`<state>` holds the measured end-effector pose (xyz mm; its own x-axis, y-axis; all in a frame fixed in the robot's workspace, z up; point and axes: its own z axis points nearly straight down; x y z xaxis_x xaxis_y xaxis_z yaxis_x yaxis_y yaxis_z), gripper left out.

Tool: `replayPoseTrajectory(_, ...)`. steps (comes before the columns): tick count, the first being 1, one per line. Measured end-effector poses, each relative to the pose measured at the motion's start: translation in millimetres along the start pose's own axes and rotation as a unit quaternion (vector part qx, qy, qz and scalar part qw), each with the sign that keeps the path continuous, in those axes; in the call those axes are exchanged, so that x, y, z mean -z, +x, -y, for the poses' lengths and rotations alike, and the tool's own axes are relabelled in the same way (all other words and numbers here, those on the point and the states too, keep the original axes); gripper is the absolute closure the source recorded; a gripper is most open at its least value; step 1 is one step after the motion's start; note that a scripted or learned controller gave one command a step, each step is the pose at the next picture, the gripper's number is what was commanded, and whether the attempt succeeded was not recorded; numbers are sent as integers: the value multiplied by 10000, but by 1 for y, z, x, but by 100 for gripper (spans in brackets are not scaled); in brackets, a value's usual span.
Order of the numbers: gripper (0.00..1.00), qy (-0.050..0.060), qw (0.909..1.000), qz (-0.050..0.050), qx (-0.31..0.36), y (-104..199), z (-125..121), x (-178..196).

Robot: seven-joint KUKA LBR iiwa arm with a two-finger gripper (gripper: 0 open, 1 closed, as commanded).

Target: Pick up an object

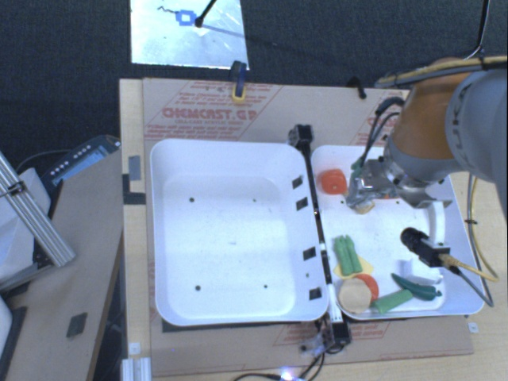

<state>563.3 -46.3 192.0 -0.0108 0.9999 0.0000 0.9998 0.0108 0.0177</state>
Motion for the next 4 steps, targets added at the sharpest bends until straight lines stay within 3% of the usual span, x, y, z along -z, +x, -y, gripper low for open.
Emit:
replayPoseTrajectory(1,100,-16,10000,-9,-7,48,0,213)
replayPoseTrajectory(2,100,101,9999,-14,1,110,75,187)
replayPoseTrajectory(3,100,29,10000,-40,31,228,70,291)
replayPoseTrajectory(4,100,98,9999,7,-65,187,71,237)
